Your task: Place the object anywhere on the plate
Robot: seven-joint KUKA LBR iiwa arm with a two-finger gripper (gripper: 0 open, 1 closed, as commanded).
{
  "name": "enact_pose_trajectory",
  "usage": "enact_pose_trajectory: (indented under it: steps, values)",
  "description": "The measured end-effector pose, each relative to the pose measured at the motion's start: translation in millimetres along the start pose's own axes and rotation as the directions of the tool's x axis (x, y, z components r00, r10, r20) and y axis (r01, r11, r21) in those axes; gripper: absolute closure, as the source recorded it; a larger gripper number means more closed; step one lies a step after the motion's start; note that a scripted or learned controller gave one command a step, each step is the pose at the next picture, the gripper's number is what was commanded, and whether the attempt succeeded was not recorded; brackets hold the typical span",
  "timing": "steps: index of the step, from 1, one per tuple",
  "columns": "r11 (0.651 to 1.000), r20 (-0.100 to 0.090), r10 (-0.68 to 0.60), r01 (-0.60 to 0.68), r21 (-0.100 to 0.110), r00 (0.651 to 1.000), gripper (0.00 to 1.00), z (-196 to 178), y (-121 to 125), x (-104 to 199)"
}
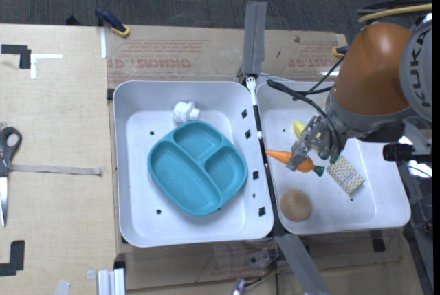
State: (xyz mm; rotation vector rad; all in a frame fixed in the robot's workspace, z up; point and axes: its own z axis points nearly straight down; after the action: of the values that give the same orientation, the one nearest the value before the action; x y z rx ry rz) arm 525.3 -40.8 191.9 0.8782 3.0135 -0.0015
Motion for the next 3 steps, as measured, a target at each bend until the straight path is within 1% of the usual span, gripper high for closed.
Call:
enact_pose_trajectory:
  steps: [1, 2, 3]
  values:
    - [0.935, 0.003, -0.355, 0.355, -0.002, 0.935, 1.00, -61.6, 61.1, 18.0]
    - [0.935, 0.002, -0.355, 0.355, -0.002, 0.935, 0.00, -61.6, 61.0, 18.0]
    - [0.935, 0.006, -0.355, 0.355, -0.003, 0.935, 1.00, -71.0, 61.6, 16.6]
